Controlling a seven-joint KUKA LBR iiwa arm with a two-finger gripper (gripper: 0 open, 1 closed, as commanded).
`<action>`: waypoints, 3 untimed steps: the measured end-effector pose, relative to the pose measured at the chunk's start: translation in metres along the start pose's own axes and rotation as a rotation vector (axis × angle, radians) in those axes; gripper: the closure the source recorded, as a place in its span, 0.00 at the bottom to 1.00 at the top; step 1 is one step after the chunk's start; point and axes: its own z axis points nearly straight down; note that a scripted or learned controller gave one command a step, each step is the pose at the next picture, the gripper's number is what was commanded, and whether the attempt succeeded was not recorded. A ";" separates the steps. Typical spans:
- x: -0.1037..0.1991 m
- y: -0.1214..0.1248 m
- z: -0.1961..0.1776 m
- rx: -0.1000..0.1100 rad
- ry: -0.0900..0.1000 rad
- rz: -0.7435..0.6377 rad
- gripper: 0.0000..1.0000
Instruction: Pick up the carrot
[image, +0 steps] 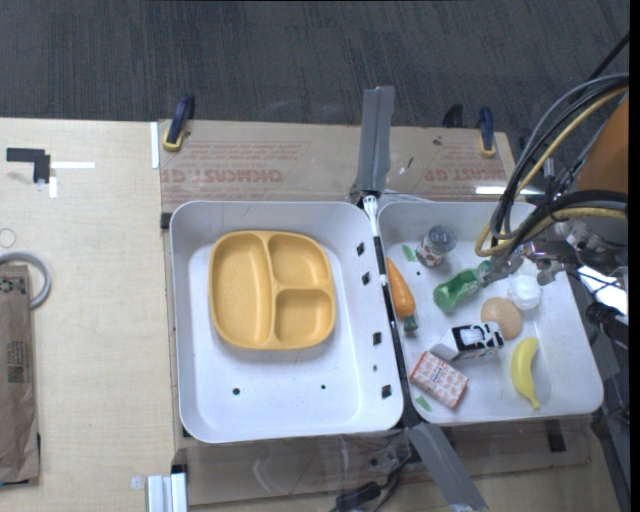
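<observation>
The carrot (400, 289), orange with a green tip at each end, lies lengthwise against the left wall of the right bin (580, 400). My gripper (498, 265) hangs over the middle of that bin, to the right of the carrot and well apart from it. It is just above the right end of a green bottle (457, 289). Cables and wrist parts crowd the view around it.
The right bin also holds a small can (437, 243), a white lid (523, 292), a tan roll (502, 318), a black-and-white carton (476, 339), a banana (525, 371) and a pink box (438, 378). A yellow divided plate (271, 290) lies in the left bin (190, 400).
</observation>
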 end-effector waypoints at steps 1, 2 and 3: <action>0.003 0.080 -0.060 -0.002 -0.003 -0.200 0.00; -0.043 0.111 -0.130 -0.002 -0.003 -0.343 0.00; -0.077 0.111 -0.142 -0.005 -0.004 -0.518 0.00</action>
